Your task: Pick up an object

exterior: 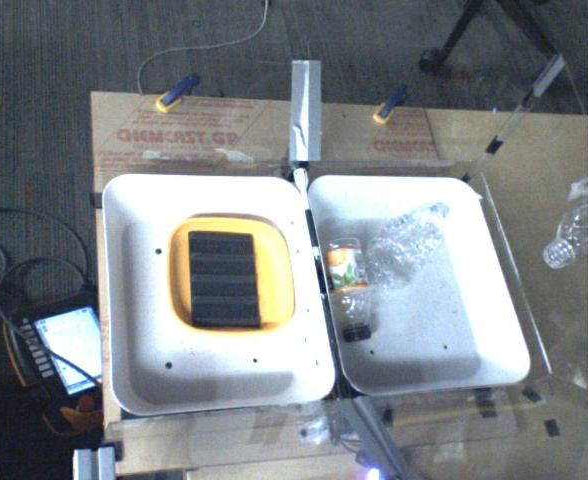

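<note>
Nothing was lifted yet: your yellow tray [232,275], bottle [407,239] and small jar [346,280] lay in their bins; the tool's state I couldn't tell.

I see left bin [134,298]: yellow tray [279,268] holding a ribbed black block [223,279] | right bin [474,338]: small bottle with orange label [344,268] against its left wall, crumpled clear plastic bottle [406,240] beside it, small black piece [356,333] below | bench [114,138]: two blue-yellow clamps [177,92] at back edge.

Lab bench [274,133] (clamped [177,92], cabled)
</note>
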You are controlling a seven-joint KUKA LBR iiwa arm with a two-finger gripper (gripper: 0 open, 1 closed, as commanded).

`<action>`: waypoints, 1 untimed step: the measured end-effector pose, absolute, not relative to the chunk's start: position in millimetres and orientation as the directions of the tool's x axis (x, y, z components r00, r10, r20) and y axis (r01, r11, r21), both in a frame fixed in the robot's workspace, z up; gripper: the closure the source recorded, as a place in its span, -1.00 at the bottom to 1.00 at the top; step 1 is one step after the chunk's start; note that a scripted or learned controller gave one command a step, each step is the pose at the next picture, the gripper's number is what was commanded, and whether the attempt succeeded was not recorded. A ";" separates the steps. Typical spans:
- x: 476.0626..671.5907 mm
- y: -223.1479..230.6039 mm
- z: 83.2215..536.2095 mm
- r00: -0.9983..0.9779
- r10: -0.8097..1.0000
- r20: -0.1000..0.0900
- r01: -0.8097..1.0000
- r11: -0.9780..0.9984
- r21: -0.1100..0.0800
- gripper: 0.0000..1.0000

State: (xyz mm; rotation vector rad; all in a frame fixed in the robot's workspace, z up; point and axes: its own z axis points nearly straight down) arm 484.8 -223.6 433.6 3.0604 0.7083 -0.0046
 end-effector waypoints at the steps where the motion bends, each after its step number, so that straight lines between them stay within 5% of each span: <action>1: 484.8 -223.5 433.7 0.942 0.336 -0.002 0.336 -0.942 0.000 -1.00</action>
